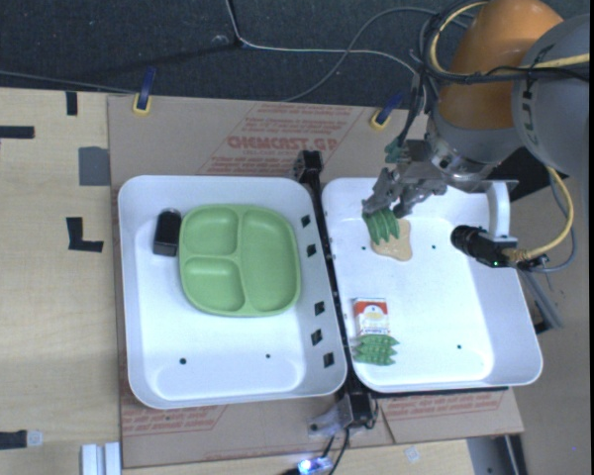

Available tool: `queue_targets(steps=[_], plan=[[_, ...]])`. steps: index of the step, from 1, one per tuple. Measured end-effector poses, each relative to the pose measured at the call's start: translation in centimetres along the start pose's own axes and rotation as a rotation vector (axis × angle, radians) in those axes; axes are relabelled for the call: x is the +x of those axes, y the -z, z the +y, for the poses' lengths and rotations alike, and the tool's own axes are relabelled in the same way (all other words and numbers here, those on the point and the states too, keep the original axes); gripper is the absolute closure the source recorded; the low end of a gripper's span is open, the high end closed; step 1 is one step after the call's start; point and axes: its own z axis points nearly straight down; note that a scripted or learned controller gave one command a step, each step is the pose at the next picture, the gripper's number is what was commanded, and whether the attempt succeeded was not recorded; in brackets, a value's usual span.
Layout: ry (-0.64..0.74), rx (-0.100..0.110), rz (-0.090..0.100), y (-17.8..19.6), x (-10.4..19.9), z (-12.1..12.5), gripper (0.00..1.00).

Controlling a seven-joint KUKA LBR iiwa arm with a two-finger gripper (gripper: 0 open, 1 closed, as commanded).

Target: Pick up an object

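The gripper (pixel 394 206) is hanging over the back part of the right bin (pixel 475 364), its fingers reaching down onto a green toy (pixel 383 228) that is lying half across a tan piece (pixel 396 245). The fingers seem to be closing around the green toy's top end, though I cannot tell whether they are truly gripping it or only touching.

The green toy is looking like light moulded plastic, stiff and somewhat slick, so it is likely to slip unless taken across its narrow width near the middle. The tan piece beneath may be dragging along.

Towards the bin's front, a small card (pixel 371 315) and a pea pod (pixel 375 350) are lying well apart from the gripper. The bin's left wall is running near the green toy, leaving little room there; to the right the floor is offering open room. Beyond that wall, the left bin (pixel 228 384) is holding a green tray (pixel 241 261) and a black block (pixel 166 232).
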Motion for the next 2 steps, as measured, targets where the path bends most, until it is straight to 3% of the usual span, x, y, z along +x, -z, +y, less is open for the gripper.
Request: queue_targets(steps=[2], plan=[[0.000,0.002,0.000,-2.1,9.7,-1.1,1.00]])
